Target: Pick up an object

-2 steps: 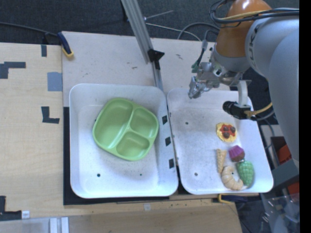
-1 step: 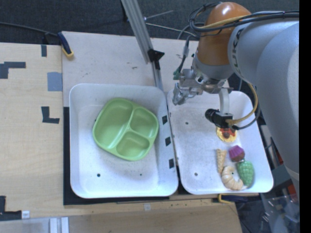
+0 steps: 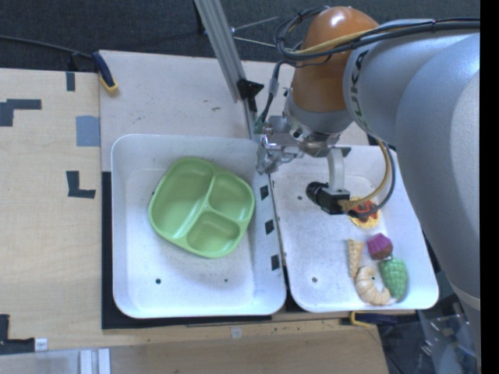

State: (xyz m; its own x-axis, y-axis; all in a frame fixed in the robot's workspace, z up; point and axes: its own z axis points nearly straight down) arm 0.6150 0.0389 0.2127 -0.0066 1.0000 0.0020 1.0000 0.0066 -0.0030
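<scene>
My gripper [image 3: 269,156] hangs under the orange wrist band, over the far end of the wall between the two bins. A green divided plate [image 3: 203,206] lies in the left bin [image 3: 129,232], just left of and below the gripper. In the right bin [image 3: 312,248], near its right side, lie small toy foods: a yellow and red piece [image 3: 364,215], a purple piece [image 3: 380,246], a green piece [image 3: 395,277], a pale cone [image 3: 355,255] and a tan curled piece [image 3: 373,288]. Nothing is visibly held by the gripper.
The arm's large grey body [image 3: 437,131] covers the right bin's far right corner. A slanted metal bar [image 3: 222,45] rises behind the bins. A blue and yellow clamp [image 3: 107,75] sits at the bench's far left.
</scene>
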